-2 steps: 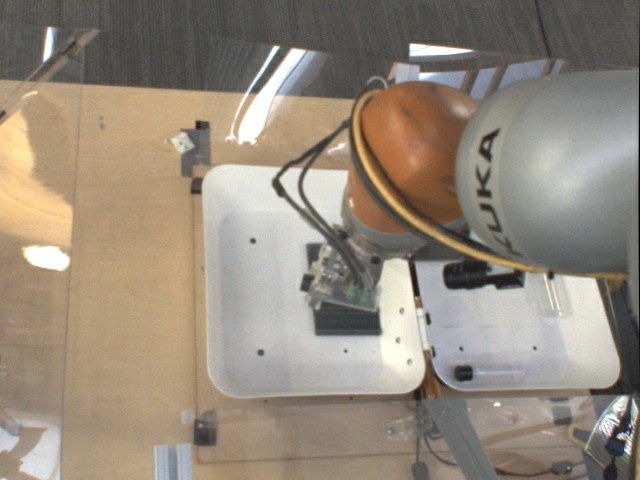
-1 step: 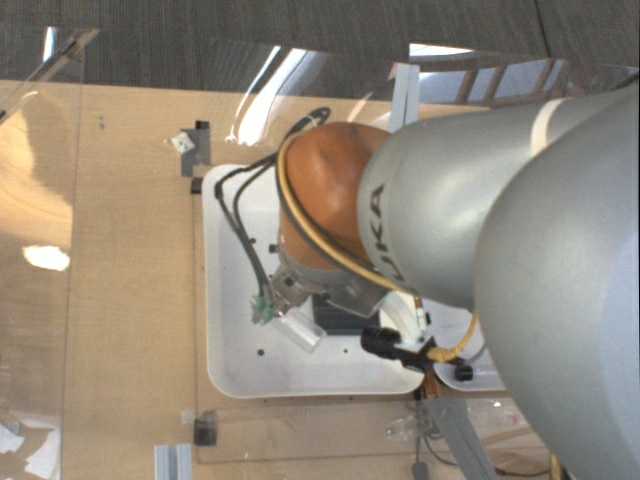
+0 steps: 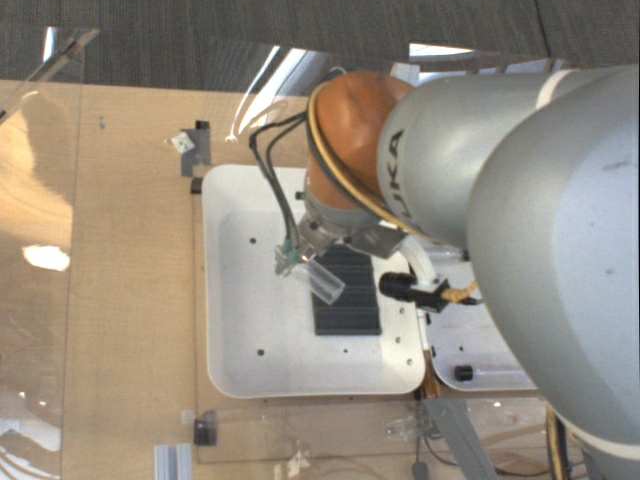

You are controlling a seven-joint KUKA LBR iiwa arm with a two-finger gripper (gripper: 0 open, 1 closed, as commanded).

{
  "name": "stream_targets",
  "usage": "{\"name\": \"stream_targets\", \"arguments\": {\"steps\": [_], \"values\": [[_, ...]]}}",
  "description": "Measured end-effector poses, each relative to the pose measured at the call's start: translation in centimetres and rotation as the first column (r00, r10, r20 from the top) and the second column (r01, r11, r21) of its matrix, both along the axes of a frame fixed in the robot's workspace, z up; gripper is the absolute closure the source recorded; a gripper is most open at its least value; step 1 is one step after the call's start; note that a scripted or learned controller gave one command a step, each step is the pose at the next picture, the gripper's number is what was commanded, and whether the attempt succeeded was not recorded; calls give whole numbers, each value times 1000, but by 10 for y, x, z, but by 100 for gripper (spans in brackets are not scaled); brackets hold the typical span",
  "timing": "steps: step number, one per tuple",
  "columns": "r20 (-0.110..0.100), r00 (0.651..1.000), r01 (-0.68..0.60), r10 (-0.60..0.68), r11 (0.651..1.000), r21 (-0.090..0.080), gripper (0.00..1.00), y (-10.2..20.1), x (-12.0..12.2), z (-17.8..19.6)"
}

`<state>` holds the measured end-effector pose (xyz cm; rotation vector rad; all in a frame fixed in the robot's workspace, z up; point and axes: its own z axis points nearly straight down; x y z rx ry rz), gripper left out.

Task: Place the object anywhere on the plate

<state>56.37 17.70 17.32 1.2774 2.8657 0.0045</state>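
Arm (image 3: 520, 218) hides right bin (image 3: 480, 353) (partly), above dark plate (image 3: 347, 303).

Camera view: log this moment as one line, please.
arm: over left white bin | gripper: above dark ribbed rectangular plate, fingers unclear | object: not identifiable | placement: unconfirmed

The big grey arm (image 3: 540, 228) is reaching in from the right and sweeping across the frame toward the left, its bulk crowding the near right corner. The orange band (image 3: 350, 138) above the wrist is sitting at the middle, looped by black and yellow cables, and the wrist is pointing down and slightly left. Below it the gripper (image 3: 312, 268) is hanging low, with a pale translucent finger (image 3: 325, 283) angling down toward the near side, though how the fingers are set is not clear from here.
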Motion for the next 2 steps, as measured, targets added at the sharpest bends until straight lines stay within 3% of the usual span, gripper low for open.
{"name": "stream_targets", "arguments": {"steps": [1,2], "values": [[1,968,252,-252,968,1,100,-34,78,63],[-2,879,477,-477,879,0,100,11,105,59]]}}
